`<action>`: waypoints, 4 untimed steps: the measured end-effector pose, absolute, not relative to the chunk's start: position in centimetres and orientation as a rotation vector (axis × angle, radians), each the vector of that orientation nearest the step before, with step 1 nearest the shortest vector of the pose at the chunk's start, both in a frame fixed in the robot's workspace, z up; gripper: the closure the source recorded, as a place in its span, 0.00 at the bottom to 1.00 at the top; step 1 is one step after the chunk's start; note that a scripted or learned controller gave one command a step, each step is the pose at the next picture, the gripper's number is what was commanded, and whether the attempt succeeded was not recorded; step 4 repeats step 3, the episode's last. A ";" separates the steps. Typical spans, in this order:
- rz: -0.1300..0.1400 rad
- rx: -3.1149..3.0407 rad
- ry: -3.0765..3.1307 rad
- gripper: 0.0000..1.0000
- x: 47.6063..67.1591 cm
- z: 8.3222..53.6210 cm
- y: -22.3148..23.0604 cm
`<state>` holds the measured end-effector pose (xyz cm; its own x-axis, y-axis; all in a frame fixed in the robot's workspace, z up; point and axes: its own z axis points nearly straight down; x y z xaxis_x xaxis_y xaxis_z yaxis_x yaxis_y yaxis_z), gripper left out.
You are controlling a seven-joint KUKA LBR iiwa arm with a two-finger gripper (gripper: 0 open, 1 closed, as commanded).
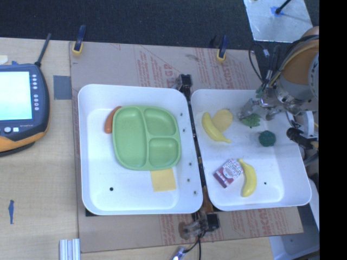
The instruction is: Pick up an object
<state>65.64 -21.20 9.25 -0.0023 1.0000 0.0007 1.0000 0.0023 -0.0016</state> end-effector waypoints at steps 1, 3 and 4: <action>0.004 -2.213 -2.224 0.00 65.6 9.2 -17.3; 0.000 -2.217 -2.224 1.00 65.7 18.7 -11.7; 0.000 -2.217 -2.224 1.00 65.7 18.7 -11.7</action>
